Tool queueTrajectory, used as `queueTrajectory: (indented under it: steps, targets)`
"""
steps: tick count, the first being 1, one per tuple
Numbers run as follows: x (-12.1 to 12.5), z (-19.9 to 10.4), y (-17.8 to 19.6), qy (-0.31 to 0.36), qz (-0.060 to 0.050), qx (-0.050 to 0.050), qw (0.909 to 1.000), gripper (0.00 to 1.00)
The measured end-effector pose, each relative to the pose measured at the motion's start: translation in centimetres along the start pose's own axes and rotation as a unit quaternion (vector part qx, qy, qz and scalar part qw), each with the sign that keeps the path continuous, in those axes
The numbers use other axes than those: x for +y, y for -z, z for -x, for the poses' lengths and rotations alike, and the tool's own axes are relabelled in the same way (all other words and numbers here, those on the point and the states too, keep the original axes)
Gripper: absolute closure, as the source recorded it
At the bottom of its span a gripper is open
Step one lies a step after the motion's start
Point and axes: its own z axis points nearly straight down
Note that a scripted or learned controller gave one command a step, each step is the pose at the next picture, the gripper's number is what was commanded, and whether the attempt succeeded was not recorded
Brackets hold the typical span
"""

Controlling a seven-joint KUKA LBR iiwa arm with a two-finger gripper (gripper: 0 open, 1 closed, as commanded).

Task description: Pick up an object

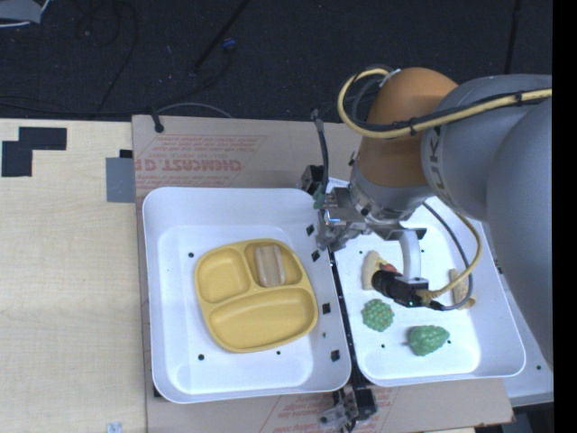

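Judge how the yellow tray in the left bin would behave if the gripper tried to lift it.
The yellow tray looks like stiff moulded plastic, so it would probably keep its shape. It lies flat and broad with low rims, likely hard to pinch except at an edge. The tan item in its upper compartment could slide if it tilts.
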Motion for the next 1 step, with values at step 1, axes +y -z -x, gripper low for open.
queueTrajectory:
  steps: [1]
  targets:
    - [-0.23,-4.15,0.97,0.0,0.0,0.0,1.0,1.0]
